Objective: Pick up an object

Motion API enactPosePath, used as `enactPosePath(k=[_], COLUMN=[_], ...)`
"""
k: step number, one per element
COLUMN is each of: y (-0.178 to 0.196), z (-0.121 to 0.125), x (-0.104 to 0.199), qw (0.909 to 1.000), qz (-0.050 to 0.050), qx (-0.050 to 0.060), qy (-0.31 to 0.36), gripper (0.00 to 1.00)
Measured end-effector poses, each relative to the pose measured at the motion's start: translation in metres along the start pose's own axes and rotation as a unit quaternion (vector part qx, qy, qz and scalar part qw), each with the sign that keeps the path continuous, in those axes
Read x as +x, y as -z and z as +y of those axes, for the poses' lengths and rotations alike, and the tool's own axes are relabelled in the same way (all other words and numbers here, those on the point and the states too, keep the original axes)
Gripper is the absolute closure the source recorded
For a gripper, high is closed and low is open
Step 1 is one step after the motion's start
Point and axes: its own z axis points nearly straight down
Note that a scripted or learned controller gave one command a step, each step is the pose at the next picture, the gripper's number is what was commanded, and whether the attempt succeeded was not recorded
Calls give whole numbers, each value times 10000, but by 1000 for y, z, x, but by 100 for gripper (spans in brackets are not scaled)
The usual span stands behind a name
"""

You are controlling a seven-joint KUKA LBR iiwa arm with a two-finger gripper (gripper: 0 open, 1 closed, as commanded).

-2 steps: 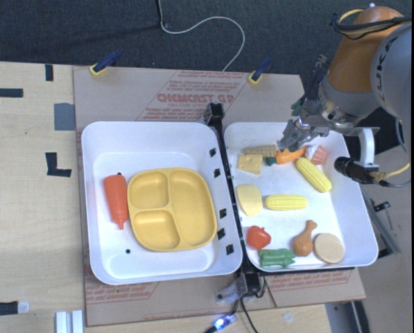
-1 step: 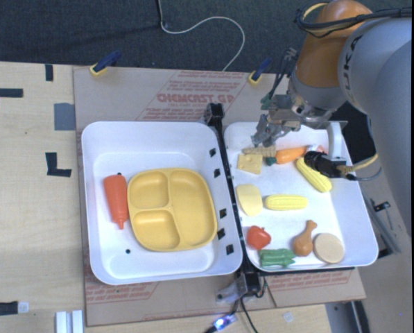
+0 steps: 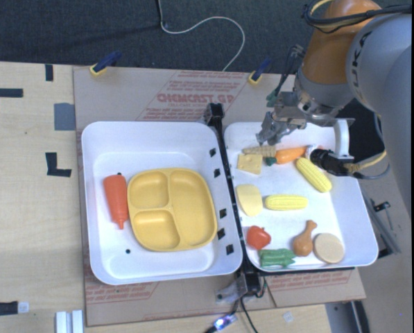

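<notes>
My gripper (image 3: pixel 272 136) hangs over the far left part of the right bin (image 3: pixel 352 207), just above a pale cheese wedge (image 3: pixel 249 162) and a small orange carrot (image 3: pixel 290 155). A thin tan piece (image 3: pixel 259 150) lies right under the gripper's tip. Nothing is visibly held. In the same bin lie two corn cobs (image 3: pixel 314 174) (image 3: pixel 285 202), a pale yellow oval (image 3: pixel 248 199), a red piece (image 3: pixel 259 237), a green piece (image 3: pixel 277 257), a drumstick (image 3: pixel 304 238) and a round tan disc (image 3: pixel 328 248).
The left bin (image 3: pixel 96 151) holds a yellow divided plate (image 3: pixel 170 208) and a large orange carrot (image 3: pixel 115 198) beside it. A black hinge strip (image 3: pixel 224 186) runs between the bins. A white cable (image 3: pixel 207 26) lies on the dark floor behind.
</notes>
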Motion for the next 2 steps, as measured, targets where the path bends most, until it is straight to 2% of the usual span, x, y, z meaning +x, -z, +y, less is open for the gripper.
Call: enactPosePath(k=[1, 2], y=[-6, 1], z=[-5, 5], x=[16, 0], qw=[10000, 10000], qz=[-3, -5], qx=[13, 2], qy=[2, -5], gripper=[100, 100])
